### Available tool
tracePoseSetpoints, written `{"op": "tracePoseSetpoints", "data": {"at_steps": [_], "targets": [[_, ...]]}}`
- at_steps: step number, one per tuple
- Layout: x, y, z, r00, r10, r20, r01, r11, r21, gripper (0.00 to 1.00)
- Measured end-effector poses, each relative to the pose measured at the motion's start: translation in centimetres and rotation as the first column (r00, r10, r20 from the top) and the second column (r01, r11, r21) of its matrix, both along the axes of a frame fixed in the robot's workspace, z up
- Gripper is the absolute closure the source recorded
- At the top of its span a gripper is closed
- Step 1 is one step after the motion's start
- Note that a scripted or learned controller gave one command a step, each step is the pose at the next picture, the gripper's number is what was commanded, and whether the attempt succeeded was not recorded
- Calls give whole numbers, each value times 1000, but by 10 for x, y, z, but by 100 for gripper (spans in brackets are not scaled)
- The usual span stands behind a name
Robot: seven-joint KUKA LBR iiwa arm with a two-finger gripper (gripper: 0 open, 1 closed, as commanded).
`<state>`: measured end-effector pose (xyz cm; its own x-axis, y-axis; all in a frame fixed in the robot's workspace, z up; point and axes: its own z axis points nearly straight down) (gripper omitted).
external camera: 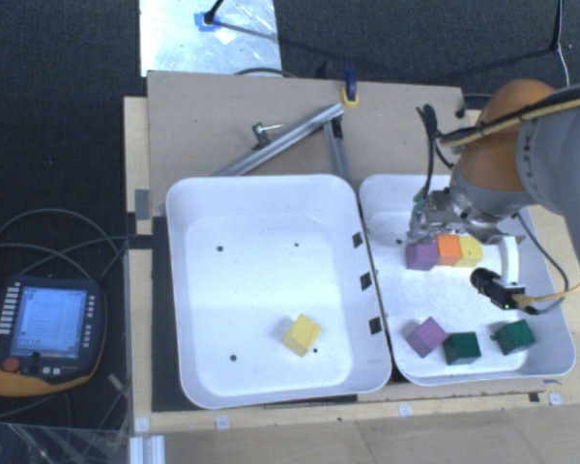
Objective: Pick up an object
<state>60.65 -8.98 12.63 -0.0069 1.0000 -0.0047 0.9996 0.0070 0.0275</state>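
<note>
A: Where is the gripper (433, 222)?

B: Low over the right bin (551, 356), near its far left part, just above a row of three blocks — purple (421, 255), orange (449, 249), yellow (471, 251).

A: Does the row have a long axis?

B: Yes — the three touch side by side and run left to right across the view, roughly parallel to the bin's far wall. Each block alone is about cubic, so none has a clear long axis.

A: Are the fingers apart or together?

B: I cannot tell; the wrist and cables hide them. No block is visibly between them.

A: What else lies in that bin?

B: Near the front wall, a second purple block (426, 336), turned cornerwise, then a dark green block (461, 347) just beside it, and another green block (513, 336) further right, apart from the pair.

A: And the left bin (188, 259)?

B: One yellow cube (302, 334), sitting toward the near right part of the floor, turned at an angle to the walls, well apart from them.

A: Anything off the bench?

B: A pendant (41, 332) with a lit screen lies on the floor to the left.
</note>
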Motion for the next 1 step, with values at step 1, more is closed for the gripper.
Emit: {"op": "tracePoseSetpoints", "data": {"at_steps": [1], "targets": [[-5,5,49,1000,-2,-22,2,1000,4,100]]}}
